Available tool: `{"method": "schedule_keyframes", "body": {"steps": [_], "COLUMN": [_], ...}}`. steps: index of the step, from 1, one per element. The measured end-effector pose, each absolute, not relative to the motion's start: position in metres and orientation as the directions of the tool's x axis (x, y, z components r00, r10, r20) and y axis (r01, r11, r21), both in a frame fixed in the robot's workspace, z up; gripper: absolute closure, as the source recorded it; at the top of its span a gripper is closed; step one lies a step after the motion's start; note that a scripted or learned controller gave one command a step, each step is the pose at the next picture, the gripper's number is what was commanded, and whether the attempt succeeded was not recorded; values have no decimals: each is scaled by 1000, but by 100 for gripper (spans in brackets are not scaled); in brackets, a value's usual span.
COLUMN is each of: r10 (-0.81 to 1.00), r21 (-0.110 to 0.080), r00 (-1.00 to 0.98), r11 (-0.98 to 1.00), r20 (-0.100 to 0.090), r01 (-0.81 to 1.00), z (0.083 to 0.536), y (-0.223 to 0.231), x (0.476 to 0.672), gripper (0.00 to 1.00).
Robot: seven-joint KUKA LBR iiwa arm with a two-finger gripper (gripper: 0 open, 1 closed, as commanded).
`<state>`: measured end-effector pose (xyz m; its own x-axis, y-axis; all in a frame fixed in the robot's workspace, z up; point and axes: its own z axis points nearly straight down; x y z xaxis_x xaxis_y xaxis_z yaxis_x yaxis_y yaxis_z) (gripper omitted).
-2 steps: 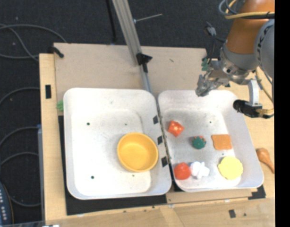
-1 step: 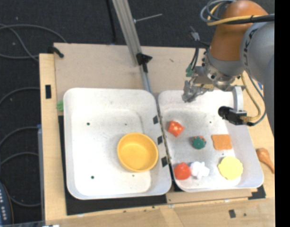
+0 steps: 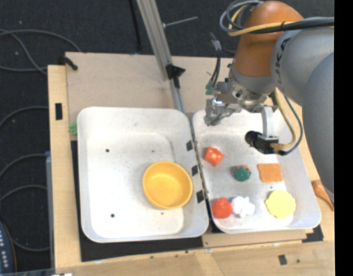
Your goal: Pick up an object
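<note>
A: Where's the metal two-finger gripper (image 3: 214, 117)?

B: Over the right white bin's (image 3: 303, 177) back-left corner; whether it's open, I cannot tell.

A: And the small red-orange block (image 3: 213, 156)?

B: On that bin's floor, just in front of the gripper, apart from it.

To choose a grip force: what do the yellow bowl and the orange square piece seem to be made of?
Yellow bowl: probably hard plastic, with an even colour and a smooth, slightly glossy inside. Orange square piece: possibly foam or sponge, flat and matte with no shine; the view leaves this open.
</note>
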<state>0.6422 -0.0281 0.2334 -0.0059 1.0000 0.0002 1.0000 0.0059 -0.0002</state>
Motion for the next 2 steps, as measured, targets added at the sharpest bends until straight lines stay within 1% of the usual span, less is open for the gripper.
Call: {"method": "schedule_keyframes", "body": {"steps": [1, 2], "r10": [1000, 1000], "r21": [-1, 2], "r00": [-6, -8], "r11": [6, 8], "r20": [0, 3], "r01": [1000, 1000], "z": [226, 240], "y": [22, 68], "x": [634, 629], "gripper": [100, 100]}}
